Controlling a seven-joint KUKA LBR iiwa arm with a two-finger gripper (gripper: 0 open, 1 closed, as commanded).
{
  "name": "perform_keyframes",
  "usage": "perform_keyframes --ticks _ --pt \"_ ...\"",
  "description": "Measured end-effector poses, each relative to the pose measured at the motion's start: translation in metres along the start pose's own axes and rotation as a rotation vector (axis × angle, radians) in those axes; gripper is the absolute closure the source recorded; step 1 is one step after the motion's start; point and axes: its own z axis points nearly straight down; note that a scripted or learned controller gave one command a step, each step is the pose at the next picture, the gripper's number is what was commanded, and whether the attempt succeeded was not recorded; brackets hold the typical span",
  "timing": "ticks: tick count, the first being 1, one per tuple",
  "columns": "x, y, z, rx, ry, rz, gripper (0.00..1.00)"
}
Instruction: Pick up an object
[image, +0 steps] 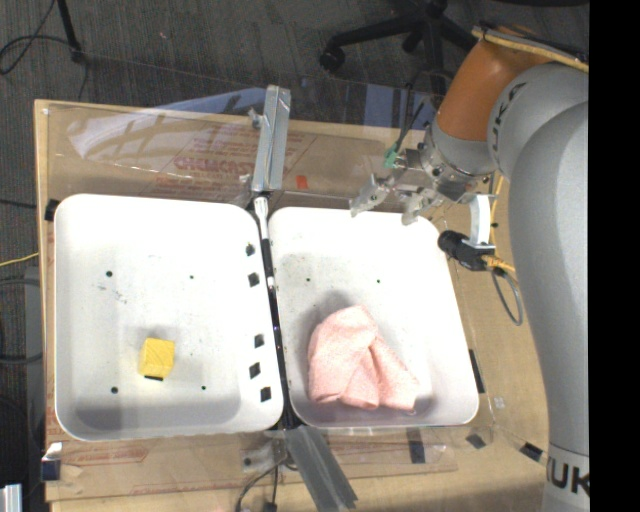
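Observation:
A crumpled pink cloth (358, 362) lies in the right bin (420, 270), toward its near side. A small yellow block (157, 357) rests in the left bin (90, 260), near its front. My gripper (388, 203) hangs over the far edge of the right bin, well apart from the cloth. Its two fingers are spread and nothing sits between them.
A metal divider bar (268, 150) runs from the far side down between the two bins. A clear plastic sheet (170, 140) covers the bench behind the bins. The grey arm (540, 200) fills the right side, with a black cable fitting (465, 248) at the right bin's rim.

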Motion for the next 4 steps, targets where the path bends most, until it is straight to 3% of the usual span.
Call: perform_keyframes --ticks 1,2,3,4 --pt "0.015 -0.041 0.118 0.002 0.001 -0.224 0.0" --pt "-0.004 -0.003 0.117 0.022 0.012 -0.487 0.0" --pt "-0.005 -0.001 0.106 0.009 0.001 -0.491 1.0" --pt "-0.013 0.002 0.116 0.003 0.001 -0.478 1.0"
